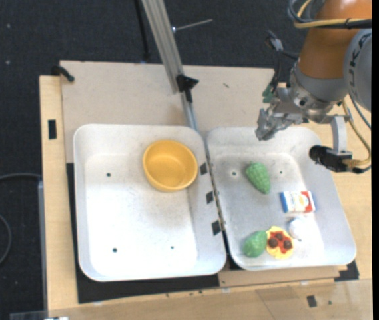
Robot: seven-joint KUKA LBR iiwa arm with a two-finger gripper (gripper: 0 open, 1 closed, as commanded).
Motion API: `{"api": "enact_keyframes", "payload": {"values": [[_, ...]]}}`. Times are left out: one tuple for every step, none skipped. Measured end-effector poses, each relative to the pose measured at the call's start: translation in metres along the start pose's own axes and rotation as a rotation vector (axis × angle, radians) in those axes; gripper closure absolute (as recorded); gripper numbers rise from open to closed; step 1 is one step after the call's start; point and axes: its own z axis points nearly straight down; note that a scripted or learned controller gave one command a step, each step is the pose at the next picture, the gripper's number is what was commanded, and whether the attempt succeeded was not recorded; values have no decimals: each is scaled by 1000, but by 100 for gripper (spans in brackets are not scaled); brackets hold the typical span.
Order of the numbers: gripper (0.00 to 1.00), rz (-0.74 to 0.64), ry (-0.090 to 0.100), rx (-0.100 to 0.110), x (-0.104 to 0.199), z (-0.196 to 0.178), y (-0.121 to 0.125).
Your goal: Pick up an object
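- Since the camera sits at the bottom of the view, notes run from the bench's front edge toward the arm at the back
- Nearest, right bin, front part: a round green lump touching a yellow toy with red and dark spots; a small white piece just behind and to the right of them
- Next back: a small carton, white with red and blue, lying flat near the bin's right side
- Middle of the right bin: a green bumpy cone, alone, well apart from the walls. Long axis runs slantwise, upper left to lower right in the view
- Left bin: a yellow bowl, upright, toward its back right part
- Farthest: gripper hangs over the back rim of the right bin, tips pointing down and toward the view's left. Nothing shows between the tips; whether they are spread or closed I cannot tell at this angle
- Relation that matters: the green cone lies just forward of the gripper, toward the camera, with hardly any sideways offset. It is the closest thing to the tips and my pick for target
- Judgement: a short advance toward the front, then descent. Fingers should close across the cone's narrow width, so wrist turned square to the slant
- Risk: bumpy rounded sides could slip out; the front cluster is too crowded for a clean grasp
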Motion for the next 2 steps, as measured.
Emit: {"api": "enact_keyframes", "payload": {"values": [[100, -2, 2, -1, 45, -5, -24], [100, -1, 0, 1, 89, 13, -51]]}}
